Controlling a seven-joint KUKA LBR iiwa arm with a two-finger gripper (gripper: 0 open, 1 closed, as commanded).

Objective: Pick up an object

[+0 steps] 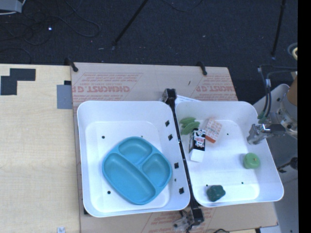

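- Object to pick: none chosen or held so far. Candidates all lie in the right bin (272, 191); nearest to the gripper is the light green round piece (251, 161).
- Gripper (254, 133): at the right rim of the right bin, about mid-way along that wall, hanging off the grey arm that comes in from the right. Can't tell how it's set, too small and blurred. Nothing visible in it.
- Judgement: task at the approach stage. No contact with anything, no lift. Grasp and pick-up are all left to do.
- Light green round piece: on the bin floor, near and slightly left of the gripper, apart from it. Sits alone, well apart from the other items, so looks like the easiest reach.
- Dark green lump (215, 192): near-side of the right bin, toward its middle, also alone.
- Black-and-white small box (198, 145): left part of the right bin, close to the divider. White-and-orange packet (212, 129) lies just beside it, farther back; whether they touch I can't tell.
- Green leafy piece (188, 124): far-left of the right bin, just left of the packet and the box.
- Those three cluster together, so likely harder to single out.
- Left bin (85, 130): holds the blue divided plate (137, 169), well apart from the gripper.
- Both bins sit on cardboard (112, 81) on the counter (34, 154).
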